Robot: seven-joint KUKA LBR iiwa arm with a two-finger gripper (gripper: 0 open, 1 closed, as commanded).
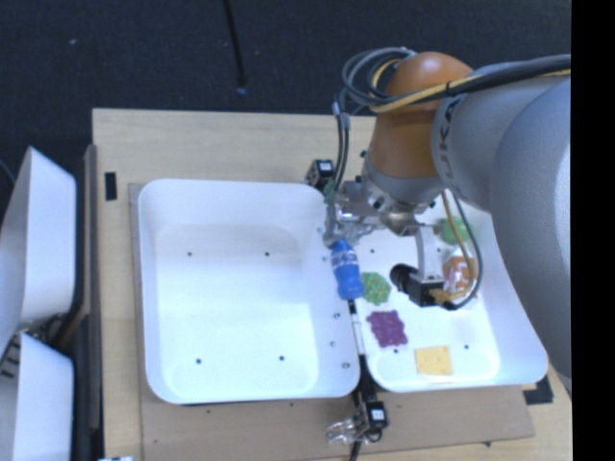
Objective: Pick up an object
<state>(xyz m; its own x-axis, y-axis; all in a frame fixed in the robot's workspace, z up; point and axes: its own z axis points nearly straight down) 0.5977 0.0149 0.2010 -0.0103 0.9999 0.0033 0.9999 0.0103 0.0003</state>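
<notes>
Camera view: blue cylinder (pixel 347 270), nubby purple lump (pixel 388 327), yellow sq. (pixel 433 360).

Robotics lab: arm (pixel 504 152), bench (pixel 211 147) w/ two bins (pixel 231 296).

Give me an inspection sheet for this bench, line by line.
Surface: pale wooden bench bearing a left bin and a right bin, both white, side by side.
Job's things: blue cylinder at the seam between the bins, just below the gripper. In the right bin: green lump, purple lump, yellow square, orange-brown item and green item, the last two partly hidden by the arm.
Clutter: nothing seen.
Grippers: gripper low over the seam; a grasp on the blue cylinder cannot be confirmed.
Cables: grey cable loops beside the orange band.
Surroundings: dark floor; white boxes at the left.
</notes>
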